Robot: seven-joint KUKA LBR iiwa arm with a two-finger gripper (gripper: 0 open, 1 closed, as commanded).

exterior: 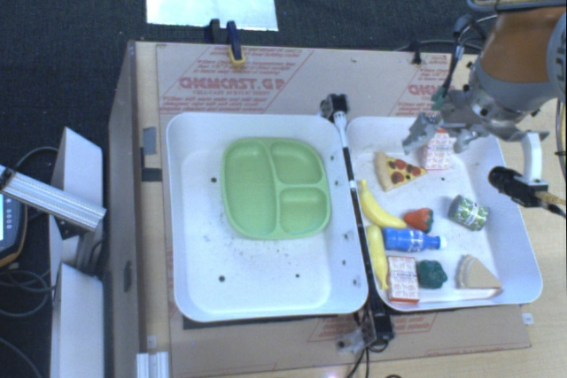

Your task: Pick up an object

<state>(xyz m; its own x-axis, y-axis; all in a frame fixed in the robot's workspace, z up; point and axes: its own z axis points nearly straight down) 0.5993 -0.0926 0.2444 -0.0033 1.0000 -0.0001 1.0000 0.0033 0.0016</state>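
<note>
**Over the right bin, nothing lifted yet**

I hung at the upper right of the frame, my arm [523,40] reaching in over the far end of the right bin [523,266]. My jaws [440,130] sat low above a small pink-and-white carton [437,151], which stood near the bin's upper edge, just right of the pizza slice [397,170]. The metal parts of my hand crowded around the carton's top, and I could not tell whether they touched it or merely hovered close over it.

As for progress, I judged the pick not yet made. Everything I could see lay on the bin floor: the banana [376,210] along the divider, the strawberry [419,218], the blue bottle [410,239], the can [467,212], a red-and-white box [402,278], a dark green lump [432,273] and a wedge [478,273] at the lower right. The left bin [190,261] carried a green tray [275,189]. What remained was the whole of it: closing on one thing and raising it clear.

How wide my jaws stood I could not tell; from this slant the wrist and brackets hid the gap. I saw nothing clearly gripped.
</note>
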